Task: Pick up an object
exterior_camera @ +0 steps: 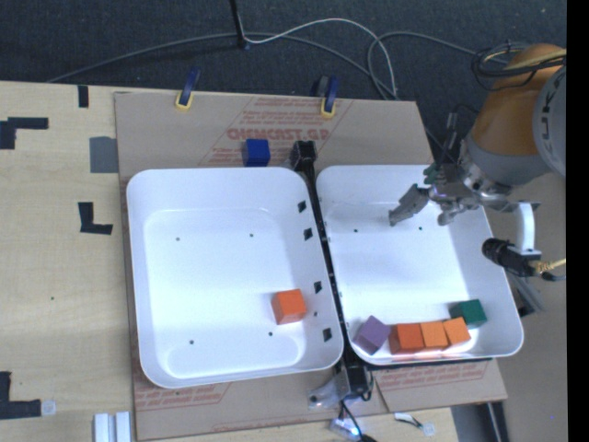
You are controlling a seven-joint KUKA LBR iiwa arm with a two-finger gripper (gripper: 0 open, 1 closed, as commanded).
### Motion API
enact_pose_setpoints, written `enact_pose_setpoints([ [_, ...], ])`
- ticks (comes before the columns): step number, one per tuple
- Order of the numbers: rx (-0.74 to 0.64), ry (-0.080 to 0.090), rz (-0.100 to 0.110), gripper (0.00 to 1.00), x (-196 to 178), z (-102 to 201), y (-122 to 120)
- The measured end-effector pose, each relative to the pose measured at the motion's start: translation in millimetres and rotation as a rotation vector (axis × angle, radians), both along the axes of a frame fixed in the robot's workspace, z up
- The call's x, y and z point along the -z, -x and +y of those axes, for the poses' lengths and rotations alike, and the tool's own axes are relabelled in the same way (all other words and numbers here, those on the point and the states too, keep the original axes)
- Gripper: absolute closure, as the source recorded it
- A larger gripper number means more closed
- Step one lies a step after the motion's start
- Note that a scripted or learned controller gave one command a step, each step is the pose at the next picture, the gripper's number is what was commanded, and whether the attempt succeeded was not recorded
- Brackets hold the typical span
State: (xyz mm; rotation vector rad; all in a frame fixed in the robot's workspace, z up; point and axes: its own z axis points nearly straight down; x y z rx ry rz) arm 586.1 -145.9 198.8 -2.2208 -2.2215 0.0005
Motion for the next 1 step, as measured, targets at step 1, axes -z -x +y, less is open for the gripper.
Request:
enact_pose_setpoints([
  [1,0.083,0.0,-0.002,0.0,-42.6,0.0,-29.6],
])
